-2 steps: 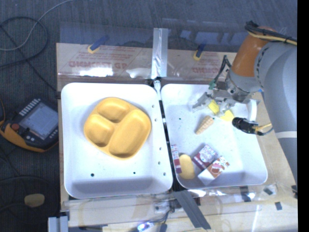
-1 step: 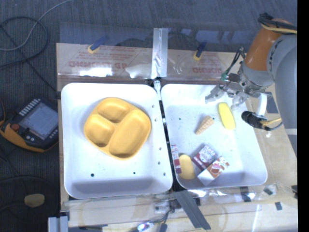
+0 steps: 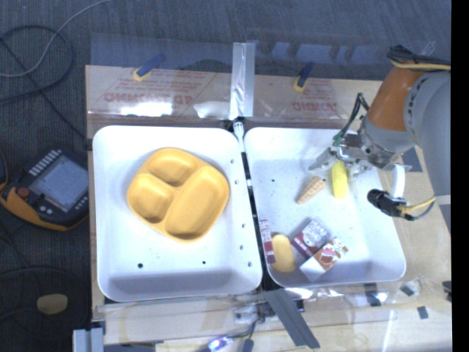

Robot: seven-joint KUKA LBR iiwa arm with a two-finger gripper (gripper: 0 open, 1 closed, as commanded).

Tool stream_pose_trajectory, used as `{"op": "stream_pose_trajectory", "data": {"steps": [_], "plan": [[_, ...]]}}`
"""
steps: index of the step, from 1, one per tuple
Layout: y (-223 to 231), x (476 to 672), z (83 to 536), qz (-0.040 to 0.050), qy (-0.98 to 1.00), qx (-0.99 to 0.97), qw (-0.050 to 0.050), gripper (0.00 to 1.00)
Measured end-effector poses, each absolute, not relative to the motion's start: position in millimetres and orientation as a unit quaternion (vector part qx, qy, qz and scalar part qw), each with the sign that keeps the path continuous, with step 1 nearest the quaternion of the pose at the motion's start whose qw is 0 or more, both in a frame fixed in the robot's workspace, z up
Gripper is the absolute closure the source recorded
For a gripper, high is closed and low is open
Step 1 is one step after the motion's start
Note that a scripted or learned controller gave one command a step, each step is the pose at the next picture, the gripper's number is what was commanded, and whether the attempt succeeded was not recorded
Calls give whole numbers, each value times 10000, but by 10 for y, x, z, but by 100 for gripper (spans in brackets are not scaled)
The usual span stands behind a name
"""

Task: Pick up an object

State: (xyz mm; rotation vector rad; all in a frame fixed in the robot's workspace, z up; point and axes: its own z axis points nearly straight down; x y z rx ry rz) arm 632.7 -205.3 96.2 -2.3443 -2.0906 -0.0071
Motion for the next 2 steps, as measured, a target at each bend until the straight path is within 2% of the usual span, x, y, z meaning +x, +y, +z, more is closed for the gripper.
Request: {"op": "stream_pose_trajectory", "data": {"steps": [1, 2], "plan": [[-2048, 6322, 1041, -9, -6660, -7460, 9, 100], [-1533, 6689, 1881, 6, -7094, -7048, -5, 100]]}}
